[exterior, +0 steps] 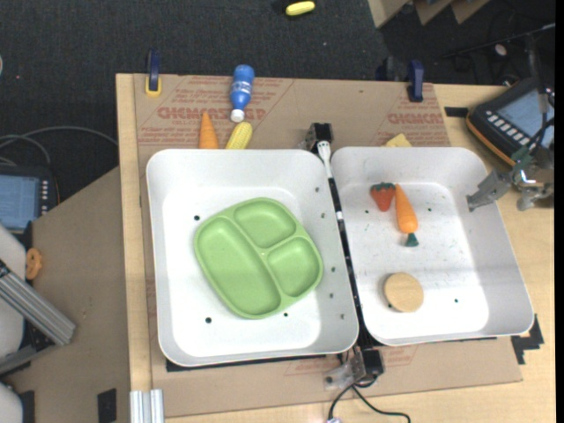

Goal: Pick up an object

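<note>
Far to the left of my fingers [483,196], a green three-compartment plastic plate [256,256] lies in the left white bin [176,183]. Nearer, in the right white bin [458,170], a red toy strawberry [382,196] touches an orange toy carrot [404,211]; a round tan wooden disc [404,292] sits below them, apart. My fingers hover at that bin's right edge, clamped on nothing; whether they are apart or together I cannot tell.

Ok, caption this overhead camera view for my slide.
Claw at the right bin's edge, near a toy carrot, strawberry and round wooden disc.
</note>
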Robot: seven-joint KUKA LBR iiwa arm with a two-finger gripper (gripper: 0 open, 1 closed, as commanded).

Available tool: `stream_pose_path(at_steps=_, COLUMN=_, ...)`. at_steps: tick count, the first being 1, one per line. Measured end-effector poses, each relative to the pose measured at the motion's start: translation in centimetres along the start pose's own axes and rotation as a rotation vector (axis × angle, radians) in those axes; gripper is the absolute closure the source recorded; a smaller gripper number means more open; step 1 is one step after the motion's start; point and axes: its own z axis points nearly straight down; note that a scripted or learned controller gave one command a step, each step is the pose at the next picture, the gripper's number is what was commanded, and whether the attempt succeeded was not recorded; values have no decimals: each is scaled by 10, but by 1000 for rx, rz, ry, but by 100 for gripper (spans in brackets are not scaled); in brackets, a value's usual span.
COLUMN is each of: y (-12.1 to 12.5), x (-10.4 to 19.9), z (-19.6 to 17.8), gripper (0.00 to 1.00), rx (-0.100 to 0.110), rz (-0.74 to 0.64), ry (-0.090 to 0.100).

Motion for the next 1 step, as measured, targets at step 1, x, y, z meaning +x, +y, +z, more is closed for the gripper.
stream_pose_path(at_steps=1, y=-52, x=27, z=139, gripper=0, rx=17, rz=1, ry=8)
